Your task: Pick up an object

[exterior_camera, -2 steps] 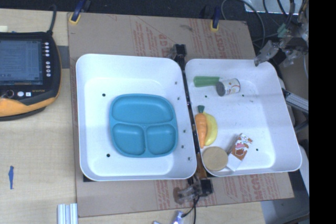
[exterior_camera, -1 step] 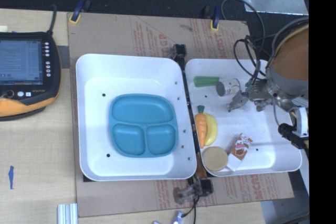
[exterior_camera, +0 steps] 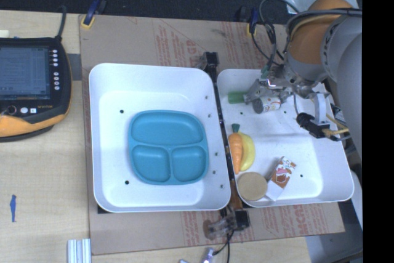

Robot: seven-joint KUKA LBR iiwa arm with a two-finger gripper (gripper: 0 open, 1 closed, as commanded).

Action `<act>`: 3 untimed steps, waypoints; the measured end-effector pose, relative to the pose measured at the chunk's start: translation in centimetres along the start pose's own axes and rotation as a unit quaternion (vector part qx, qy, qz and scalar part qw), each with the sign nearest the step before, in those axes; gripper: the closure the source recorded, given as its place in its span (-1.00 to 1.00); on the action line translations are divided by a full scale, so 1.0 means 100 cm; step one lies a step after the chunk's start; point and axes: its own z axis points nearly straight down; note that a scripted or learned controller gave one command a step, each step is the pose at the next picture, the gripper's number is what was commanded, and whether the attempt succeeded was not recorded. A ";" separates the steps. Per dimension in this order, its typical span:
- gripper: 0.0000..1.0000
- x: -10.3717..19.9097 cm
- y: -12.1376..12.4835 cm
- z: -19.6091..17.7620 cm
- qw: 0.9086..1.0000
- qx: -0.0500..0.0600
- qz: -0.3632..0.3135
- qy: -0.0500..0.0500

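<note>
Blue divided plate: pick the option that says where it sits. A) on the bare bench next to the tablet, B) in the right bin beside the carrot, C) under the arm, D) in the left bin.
D: the blue divided plate lies flat inside the left bin, while the carrot and banana lie in the right bin.

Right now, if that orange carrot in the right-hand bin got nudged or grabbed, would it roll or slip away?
The carrot looks like a smooth, tapered toy, so it could slip between hard fingers. It lies on its side, squeezed between the bin wall and a yellow banana, so it probably wouldn't roll far. Its shape suggests it is stiff and light.
</note>
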 end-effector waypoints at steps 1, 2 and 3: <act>1.00 -0.001 0.001 -0.011 1.000 0.000 -0.001 0.000; 1.00 0.088 0.001 -0.101 1.000 0.000 0.000 0.001; 1.00 0.115 -0.056 -0.099 1.000 0.002 -0.001 0.000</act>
